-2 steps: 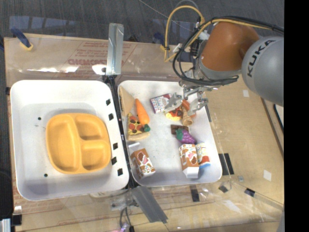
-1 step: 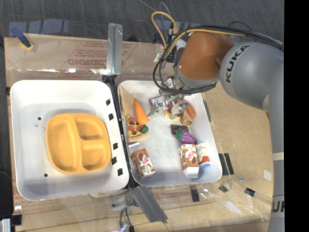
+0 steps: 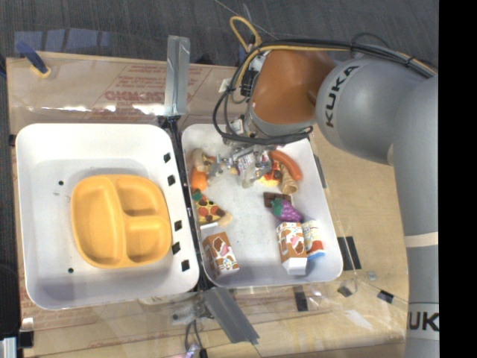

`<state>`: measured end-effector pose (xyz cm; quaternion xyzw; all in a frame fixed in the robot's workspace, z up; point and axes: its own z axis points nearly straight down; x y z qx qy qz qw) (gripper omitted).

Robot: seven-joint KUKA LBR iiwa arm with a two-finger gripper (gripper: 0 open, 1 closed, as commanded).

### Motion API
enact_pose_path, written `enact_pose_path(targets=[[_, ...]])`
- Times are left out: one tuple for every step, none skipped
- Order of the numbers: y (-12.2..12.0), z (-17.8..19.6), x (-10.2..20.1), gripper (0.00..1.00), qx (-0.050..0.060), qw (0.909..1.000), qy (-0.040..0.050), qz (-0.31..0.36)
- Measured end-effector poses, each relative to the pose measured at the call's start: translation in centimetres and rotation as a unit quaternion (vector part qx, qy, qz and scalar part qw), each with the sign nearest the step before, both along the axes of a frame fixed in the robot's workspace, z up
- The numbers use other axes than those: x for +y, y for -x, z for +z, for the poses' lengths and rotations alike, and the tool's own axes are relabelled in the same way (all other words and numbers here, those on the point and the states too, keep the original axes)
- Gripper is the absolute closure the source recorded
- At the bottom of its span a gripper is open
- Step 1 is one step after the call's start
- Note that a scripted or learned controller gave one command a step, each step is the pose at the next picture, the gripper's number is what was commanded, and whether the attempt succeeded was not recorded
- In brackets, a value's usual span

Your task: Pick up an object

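Observation:
My gripper (image 3: 244, 162) is low in the far part of the right bin (image 3: 257, 271), under the arm's orange band (image 3: 287, 88). Toy foods lie around it. A red sausage (image 3: 288, 164) and a cone (image 3: 287, 186) are just to its right. An orange piece (image 3: 197, 179) and a tan piece (image 3: 200, 159) lie to its left. Nearer the front are purple grapes (image 3: 286, 209), a pizza slice (image 3: 209, 213), a brown carton (image 3: 221, 253) and two small cartons (image 3: 293, 242). The wrist hides the gripper's tips.
The left bin (image 3: 45, 148) holds a yellow divided plate (image 3: 119, 218). A black divider (image 3: 181, 200) runs between the bins. Cables (image 3: 231, 114) loop off the wrist over the right bin's far edge. Cardboard (image 3: 97, 80) lies beneath both bins.

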<state>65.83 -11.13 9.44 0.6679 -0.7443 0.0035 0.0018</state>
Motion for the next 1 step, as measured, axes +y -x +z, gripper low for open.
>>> enact_pose_path(targets=[[1.53,-0.12,-5.25,0.00,-0.001,0.9931,-0.0038,0.117]])
